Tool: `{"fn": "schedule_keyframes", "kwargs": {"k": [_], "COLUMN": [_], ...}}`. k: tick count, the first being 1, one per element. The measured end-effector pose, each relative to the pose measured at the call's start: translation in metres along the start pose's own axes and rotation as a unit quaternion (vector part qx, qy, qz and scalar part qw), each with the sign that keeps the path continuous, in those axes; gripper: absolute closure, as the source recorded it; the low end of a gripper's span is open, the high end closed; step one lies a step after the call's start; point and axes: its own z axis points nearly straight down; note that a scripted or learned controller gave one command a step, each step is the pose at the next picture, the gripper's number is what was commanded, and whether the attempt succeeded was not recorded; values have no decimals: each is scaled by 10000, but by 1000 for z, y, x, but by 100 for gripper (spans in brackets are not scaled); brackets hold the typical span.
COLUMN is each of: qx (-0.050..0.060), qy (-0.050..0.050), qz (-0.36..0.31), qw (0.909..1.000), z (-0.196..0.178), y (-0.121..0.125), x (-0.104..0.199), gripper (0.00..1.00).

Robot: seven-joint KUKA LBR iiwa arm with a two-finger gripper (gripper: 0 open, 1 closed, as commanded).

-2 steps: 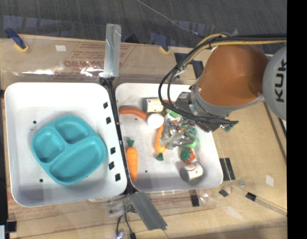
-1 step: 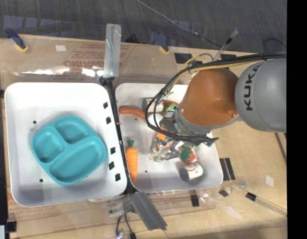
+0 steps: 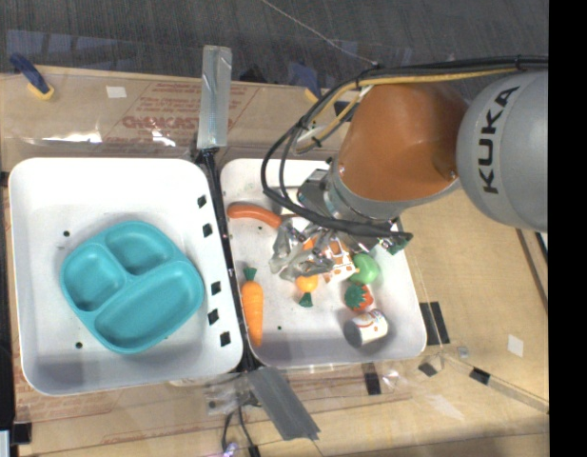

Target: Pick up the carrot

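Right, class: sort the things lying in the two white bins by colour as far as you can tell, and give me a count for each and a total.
Teal: 1, the divided plate in the left bin.
Orange: 3, the carrot, the long sausage-like piece, a small piece by the gripper.
Green: 1, a round toy.
Red and white: 1, a small toy.
Grey and white: 1, a small item.
Total: 7.

One fixed camera looks down at a slant on both bins point(image 3: 46, 369); arm point(image 3: 445, 141) enters from right.
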Motion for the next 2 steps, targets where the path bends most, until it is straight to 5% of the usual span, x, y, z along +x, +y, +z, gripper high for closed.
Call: {"fn": "schedule_keyframes", "kwargs": {"k": [1,2], "qx": [-11,3], "qy": [8,14], "qz": [-489,-1309], "qw": [9988,9914], "z": [-27,-110], "y": [44,-13], "x": [-16,24], "gripper": [100,100]}}
